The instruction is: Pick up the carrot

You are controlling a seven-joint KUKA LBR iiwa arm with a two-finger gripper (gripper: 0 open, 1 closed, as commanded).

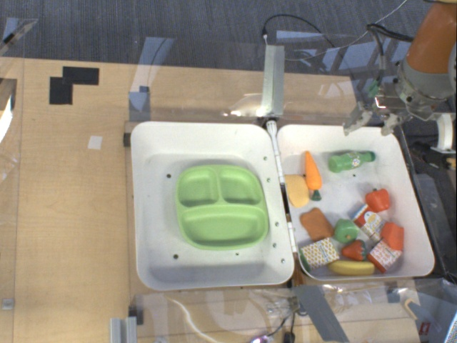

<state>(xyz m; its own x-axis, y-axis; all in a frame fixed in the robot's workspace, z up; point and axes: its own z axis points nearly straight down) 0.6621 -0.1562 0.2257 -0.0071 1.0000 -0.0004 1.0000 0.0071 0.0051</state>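
Observation:
The carrot (312, 172) is orange with a small green top and lies in the right bin (410, 164), close to the bin's left wall and pointing toward the back. My gripper (370, 121) hangs over the back edge of the right bin, up and to the right of the carrot, well apart from it. Its two fingers (353, 122) are spread and nothing sits between them.
A green bottle (350, 161) lies just right of the carrot, a yellow piece (296, 190) and a brown piece (315, 224) just below it. Red, green and boxed toy foods and a banana (350, 267) crowd the bin's front right. The left bin (146, 191) holds a green divided plate (223, 206).

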